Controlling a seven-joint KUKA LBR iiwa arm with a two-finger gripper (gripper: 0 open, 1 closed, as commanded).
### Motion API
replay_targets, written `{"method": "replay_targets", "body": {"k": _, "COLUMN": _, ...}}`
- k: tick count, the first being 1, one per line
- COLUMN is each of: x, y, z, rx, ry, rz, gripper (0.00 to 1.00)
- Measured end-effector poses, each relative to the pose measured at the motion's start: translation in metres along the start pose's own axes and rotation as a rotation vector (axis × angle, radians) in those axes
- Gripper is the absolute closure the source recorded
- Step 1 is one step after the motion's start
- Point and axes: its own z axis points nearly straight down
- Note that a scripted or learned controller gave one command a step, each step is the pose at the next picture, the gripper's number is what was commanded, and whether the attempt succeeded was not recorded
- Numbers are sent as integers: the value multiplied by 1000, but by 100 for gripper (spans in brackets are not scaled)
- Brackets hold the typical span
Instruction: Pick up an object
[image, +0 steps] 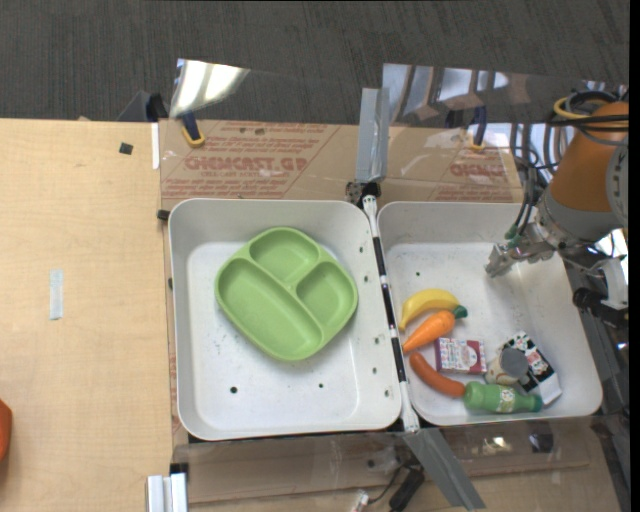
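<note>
Grey metal, the tool hangs over the right bin's far right corner, its grip state impossible to tell, while the yellow banana lies by that bin's left wall.

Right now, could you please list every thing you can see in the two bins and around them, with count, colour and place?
plate: 1, light green, three compartments, in the left bin
banana: 1, yellow, right bin, near its left wall
carrot: 1, orange, just below the banana
sausage: 1, red-orange, below the carrot
small box: 1, pink and white, right of the sausage
bottle: 1, green, lying at the front wall
carton: 1, black and white, above the bottle
cardboard: brown, behind the bins
gripper: 1, grey, over the right bin's back part
arm: 1, orange band, at right
</note>
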Motion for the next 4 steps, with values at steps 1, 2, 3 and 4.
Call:
{"method": "replay_targets", "body": {"k": 1, "x": 0, "y": 0, "z": 0, "rx": 0, "ry": 0, "rz": 0, "gripper": 0}}
{"method": "replay_targets", "body": {"k": 2, "x": 33, "y": 47, "z": -1, "rx": -3, "ry": -2, "rz": -125, "gripper": 0}}
{"method": "replay_targets", "body": {"k": 3, "x": 84, "y": 4, "z": -1, "rx": -1, "ry": 0, "rz": -128, "gripper": 0}}
{"method": "replay_targets", "body": {"k": 4, "x": 81, "y": -65, "z": 0, "rx": -1, "ry": 1, "rz": -195, "gripper": 0}}
